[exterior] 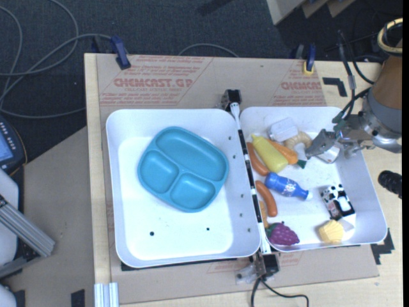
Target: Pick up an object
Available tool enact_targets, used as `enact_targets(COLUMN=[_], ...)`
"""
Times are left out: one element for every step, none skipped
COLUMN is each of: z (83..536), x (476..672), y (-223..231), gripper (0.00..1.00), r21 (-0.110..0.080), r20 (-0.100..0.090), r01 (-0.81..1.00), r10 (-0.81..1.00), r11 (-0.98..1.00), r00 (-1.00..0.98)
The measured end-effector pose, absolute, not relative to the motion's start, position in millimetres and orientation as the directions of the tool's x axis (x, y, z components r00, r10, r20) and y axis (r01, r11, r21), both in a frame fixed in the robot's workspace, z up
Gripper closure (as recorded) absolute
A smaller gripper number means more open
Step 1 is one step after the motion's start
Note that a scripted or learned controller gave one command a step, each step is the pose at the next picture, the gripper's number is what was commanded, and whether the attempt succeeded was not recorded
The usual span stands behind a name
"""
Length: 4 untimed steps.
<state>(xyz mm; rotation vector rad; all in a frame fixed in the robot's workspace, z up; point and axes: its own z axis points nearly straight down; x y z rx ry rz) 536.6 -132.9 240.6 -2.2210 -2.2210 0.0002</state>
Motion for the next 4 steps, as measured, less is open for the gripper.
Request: enact_targets(z=[117.2,105.5,103.5,114.2], x=[591.1,603.9,605.3,607.2], y=[-134.5,-125.2,-123.6,-122.1], gripper=[0.00,0.00,0.00,1.00], r21=[0.020,0.025,0.028,0.034], r20=[-0.005,-0.006,-0.010,-0.010], r01=[1.000,1.000,1.000,0.999], r10=[1.000,1.000,1.000,1.000], r11=[-0.002,-0.003,-0.005,-0.004], r00=[0.002,0.004,0.005,0.004])
